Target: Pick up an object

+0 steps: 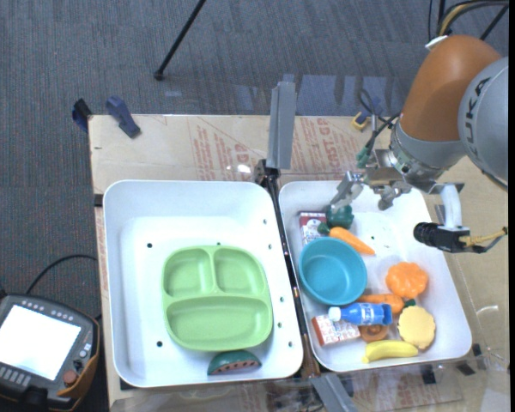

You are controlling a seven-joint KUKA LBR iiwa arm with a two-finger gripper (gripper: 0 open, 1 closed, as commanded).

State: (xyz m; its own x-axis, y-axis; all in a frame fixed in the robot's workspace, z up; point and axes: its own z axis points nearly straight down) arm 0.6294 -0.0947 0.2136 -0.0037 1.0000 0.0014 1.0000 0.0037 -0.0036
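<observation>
Where the grey arm with its orange band enters from the upper right of the frame, its gripper point(366, 192) hangs over the top edge of the right bin point(460, 316), with two metal fingers point(343, 194) spread apart and nothing between them. One finger slants down to the left, and its tip sits right at a small dark green object point(341, 219), close enough that it may be touching, though contact cannot be confirmed. The other finger point(386, 197) points down over bare white bin floor. Just below the green object lies an orange carrot point(354, 240), angled toward the lower right, and beside them to the left is a small red and white packet point(312, 227). A blue bowl point(332, 270) sits beneath these, near the bin's left wall. Further toward the lower right are an orange pumpkin-like toy point(408, 280), a blue and white bottle point(362, 315) lying on its side over a red carton point(329, 330), a pale yellow round item point(417, 326), and a yellow banana point(390, 350) by the bottom edge. In the left bin point(124, 256), a green divided plate point(216, 297) rests in the middle, and a watermelon slice toy point(234, 363) lies against the bottom rim.
</observation>
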